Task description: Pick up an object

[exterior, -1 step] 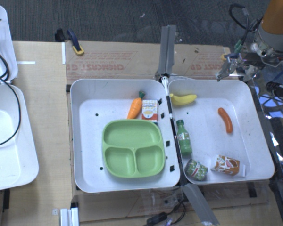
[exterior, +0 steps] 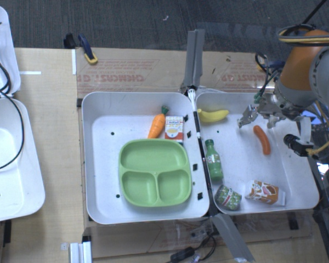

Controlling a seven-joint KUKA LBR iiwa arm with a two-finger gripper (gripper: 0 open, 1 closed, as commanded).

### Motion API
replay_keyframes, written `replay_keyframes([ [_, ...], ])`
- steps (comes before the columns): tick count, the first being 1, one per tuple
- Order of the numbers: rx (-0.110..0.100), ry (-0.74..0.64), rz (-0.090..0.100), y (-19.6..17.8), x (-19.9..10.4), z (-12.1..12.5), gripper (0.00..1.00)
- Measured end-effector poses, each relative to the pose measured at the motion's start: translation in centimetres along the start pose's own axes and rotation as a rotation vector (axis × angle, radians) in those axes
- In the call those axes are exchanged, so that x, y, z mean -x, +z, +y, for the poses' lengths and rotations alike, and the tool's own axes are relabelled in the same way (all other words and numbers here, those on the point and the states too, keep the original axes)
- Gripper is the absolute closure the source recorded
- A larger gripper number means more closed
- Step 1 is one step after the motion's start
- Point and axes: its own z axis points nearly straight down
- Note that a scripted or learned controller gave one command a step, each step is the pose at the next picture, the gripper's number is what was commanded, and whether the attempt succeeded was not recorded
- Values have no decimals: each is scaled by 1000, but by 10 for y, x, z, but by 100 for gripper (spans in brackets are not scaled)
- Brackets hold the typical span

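My gripper (exterior: 259, 119) hangs over the back of the right bin (exterior: 296, 171), open, with its fingers spread to either side and nothing between them. A red sausage (exterior: 262, 140) lies on the bin floor just in front of and below the fingertips. A yellow banana (exterior: 213, 114) rests at the bin's back left corner. Along the left wall lies a green bottle (exterior: 213, 159). A green can (exterior: 228, 197) and an orange-and-white carton (exterior: 265, 192) sit near the front edge.
The left bin (exterior: 96, 163) holds a green divided plate (exterior: 154, 172), a carrot (exterior: 157, 125) and a small juice box (exterior: 174, 128). A grey divider (exterior: 195, 64) stands between the bins at the back. Cables trail at the far right by the arm.
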Motion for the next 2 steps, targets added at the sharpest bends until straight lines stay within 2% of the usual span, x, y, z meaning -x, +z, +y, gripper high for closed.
replay_keyframes([
  [1, 0, 0, -1, -8, 1, 0, 100],
  [2, -1, 0, -1, -8, 1, 0, 0],
])
